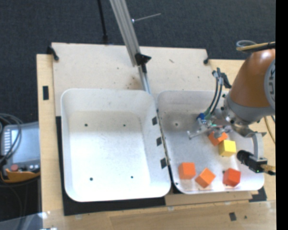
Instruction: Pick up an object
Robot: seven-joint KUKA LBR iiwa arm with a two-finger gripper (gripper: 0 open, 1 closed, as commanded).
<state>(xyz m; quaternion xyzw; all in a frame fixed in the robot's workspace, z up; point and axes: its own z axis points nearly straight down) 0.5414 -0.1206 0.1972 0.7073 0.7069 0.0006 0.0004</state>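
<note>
Fingers (215, 131) just above orange block (216, 138).

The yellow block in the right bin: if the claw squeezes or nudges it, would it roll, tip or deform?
The yellow block looks like a small, flat-faced cube, so it would probably slide rather than roll. Its crisp edges suggest it is stiff and unlikely to deform. It sits against an orange block, so a nudge would likely shift both.

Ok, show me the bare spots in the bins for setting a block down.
The left bin offers bare floor from wall to wall. In the right bin, only the upper left corner is free. Its lower right is crowded: orange blocks, a yellow block and the gripper above them.
</note>
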